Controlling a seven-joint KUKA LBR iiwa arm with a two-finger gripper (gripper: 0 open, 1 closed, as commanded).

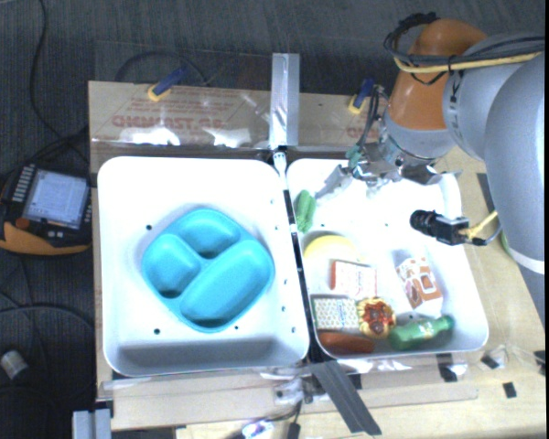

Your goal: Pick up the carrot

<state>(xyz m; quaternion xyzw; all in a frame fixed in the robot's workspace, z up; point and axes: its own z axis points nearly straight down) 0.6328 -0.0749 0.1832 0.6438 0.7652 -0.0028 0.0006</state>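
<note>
My gripper [366, 170] sits over the far end of the right bin [471, 286], close to the far wall and a bit left of that bin's centre. The wrist and orange band [436, 62] are above it, toward the far right. I can't tell from this angle whether the gripper is wide or narrow, and I see nothing held in it. The carrot [346, 343], as best I can read it, is the long orange-red piece lying along the near wall of the right bin, left of centre. It is partly covered by a checkered packet [332, 313] and a red-and-yellow item [377, 315] just on its far side. A green piece [423, 329] lies in line with it to the right, and I can't tell if it belongs to the carrot. So the carrot is at the opposite end of the bin, well apart from the gripper. Between them are a yellow round thing [326, 244], a red-and-white box [352, 278] and a small carton [418, 282]. A green item [304, 210] rests against the bin's left wall, near the gripper. The left bin [119, 273] holds a blue divided tray [208, 265].
</note>
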